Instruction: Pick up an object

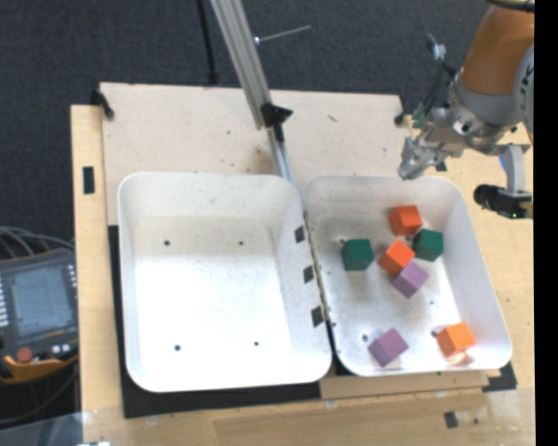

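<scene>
Right now the grey two-finger gripper [417, 163] hangs over the back rim of the right white bin [479, 277], and nothing is held in it; how wide it is cannot be told. Picking has not begun. Just below and in front of it sits a small orange foam cube [405, 219], flat on the bin floor. Next, the gripper probably needs to go down onto that cube

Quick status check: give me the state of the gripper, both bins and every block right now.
Gripper: above the right bin's far rim, nothing seen in it.
Left bin: holds no blocks.
Right bin: holds seven blocks.
Orange blocks: loose, resting in bin.
Green blocks: loose, resting.
Purple blocks: loose, resting.
</scene>
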Robot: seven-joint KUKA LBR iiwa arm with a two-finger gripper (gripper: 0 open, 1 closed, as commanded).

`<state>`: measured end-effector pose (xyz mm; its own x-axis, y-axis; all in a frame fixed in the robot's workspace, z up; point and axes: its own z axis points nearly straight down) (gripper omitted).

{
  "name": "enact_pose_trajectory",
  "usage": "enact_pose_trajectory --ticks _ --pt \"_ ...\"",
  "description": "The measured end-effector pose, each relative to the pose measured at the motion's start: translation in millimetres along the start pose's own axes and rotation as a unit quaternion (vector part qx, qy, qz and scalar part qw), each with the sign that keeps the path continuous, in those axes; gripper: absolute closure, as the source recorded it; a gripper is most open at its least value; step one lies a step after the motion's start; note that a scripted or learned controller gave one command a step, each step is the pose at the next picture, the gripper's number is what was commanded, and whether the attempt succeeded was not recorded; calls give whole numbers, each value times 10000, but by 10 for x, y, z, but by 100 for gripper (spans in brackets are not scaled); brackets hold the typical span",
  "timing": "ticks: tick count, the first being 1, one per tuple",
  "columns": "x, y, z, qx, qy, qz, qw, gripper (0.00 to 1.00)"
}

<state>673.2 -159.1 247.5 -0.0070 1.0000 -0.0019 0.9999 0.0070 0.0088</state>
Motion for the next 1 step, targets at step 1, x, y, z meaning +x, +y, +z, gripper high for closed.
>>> enact_pose_trajectory --ticks 1 --pt "-15 16 -460 4 2 0 10000 100"
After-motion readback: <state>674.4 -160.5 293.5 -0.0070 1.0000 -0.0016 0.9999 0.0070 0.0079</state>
